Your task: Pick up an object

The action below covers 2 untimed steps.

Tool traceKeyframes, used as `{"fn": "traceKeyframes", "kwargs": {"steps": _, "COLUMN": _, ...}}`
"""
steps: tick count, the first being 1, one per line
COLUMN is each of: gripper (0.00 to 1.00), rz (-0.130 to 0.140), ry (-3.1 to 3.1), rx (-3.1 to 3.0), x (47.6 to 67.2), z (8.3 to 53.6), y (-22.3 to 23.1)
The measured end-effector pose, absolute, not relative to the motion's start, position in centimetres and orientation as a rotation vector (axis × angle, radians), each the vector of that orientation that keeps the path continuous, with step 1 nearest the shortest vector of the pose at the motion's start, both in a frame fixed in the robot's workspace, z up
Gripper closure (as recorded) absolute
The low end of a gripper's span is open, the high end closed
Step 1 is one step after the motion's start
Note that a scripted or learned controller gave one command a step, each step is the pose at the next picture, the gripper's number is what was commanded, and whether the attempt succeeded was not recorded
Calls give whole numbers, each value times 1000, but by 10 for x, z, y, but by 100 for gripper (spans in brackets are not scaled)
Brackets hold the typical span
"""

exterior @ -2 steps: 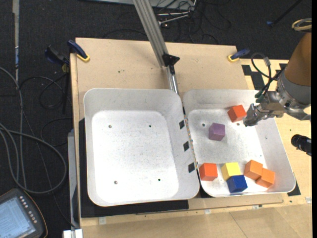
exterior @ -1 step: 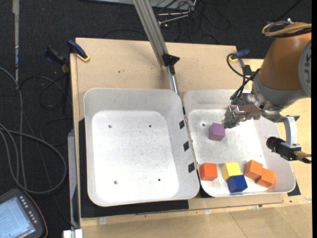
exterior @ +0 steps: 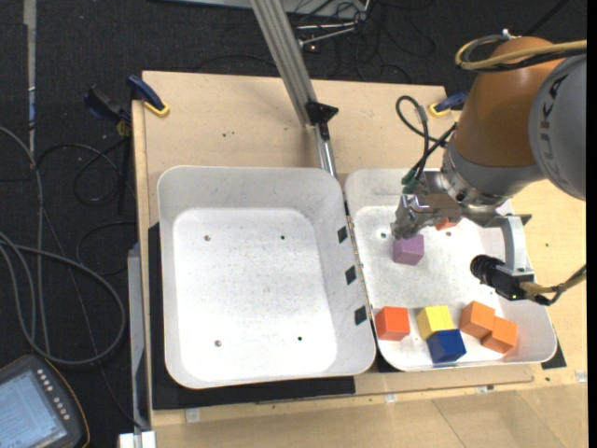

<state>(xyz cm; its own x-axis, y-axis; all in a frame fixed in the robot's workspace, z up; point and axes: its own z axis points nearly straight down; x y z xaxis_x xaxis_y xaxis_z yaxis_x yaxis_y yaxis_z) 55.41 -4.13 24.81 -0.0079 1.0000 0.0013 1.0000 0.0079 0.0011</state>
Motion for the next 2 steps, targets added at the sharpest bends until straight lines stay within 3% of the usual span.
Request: {"fn": "traceKeyframes", "kwargs": {"steps": 2, "gripper": 100, "rz": 2, "ry": -2229, "rx": -2210, "x": 558, "z": 232, "y": 60}}
